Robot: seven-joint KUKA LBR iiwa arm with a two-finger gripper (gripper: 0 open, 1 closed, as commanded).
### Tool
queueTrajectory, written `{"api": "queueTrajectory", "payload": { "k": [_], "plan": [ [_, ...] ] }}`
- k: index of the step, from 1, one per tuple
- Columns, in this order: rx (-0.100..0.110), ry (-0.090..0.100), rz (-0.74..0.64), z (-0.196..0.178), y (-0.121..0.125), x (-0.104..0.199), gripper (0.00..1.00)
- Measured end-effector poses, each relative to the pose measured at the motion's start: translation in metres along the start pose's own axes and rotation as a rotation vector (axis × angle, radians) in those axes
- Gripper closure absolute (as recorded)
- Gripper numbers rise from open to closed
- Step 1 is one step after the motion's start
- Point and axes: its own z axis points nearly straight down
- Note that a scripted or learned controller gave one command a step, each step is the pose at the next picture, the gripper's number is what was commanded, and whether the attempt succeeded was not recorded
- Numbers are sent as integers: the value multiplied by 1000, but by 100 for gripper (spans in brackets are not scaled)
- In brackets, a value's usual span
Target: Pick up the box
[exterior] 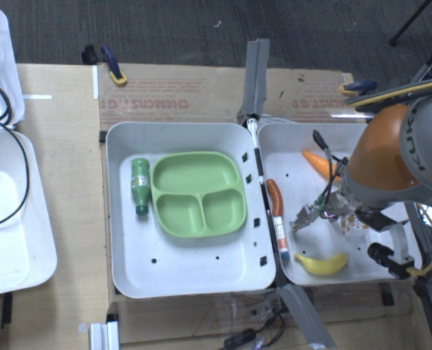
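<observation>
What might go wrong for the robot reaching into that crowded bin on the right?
The gripper sits low in the right bin among a banana, a carrot and an orange-handled tool, so it might grab or knock one of those. The box is mostly hidden under the arm, so a grasp could miss it.

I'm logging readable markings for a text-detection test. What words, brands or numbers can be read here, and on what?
"CHEMC..." style red print, upside down, on the cardboard sheet behind the left bin: large, but I cannot read it with certainty.
Red print on the cardboard behind the right bin: partly hidden, unreadable.
Label on the green bottle: too small to read.
Print on the marker-like pen: too blurred to read.
</observation>
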Motion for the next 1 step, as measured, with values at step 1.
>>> {"api": "queueTrajectory", "payload": {
  "k": [1],
  "plan": [
    [1,0,3,-9,0,-1,100]
  ]
}}
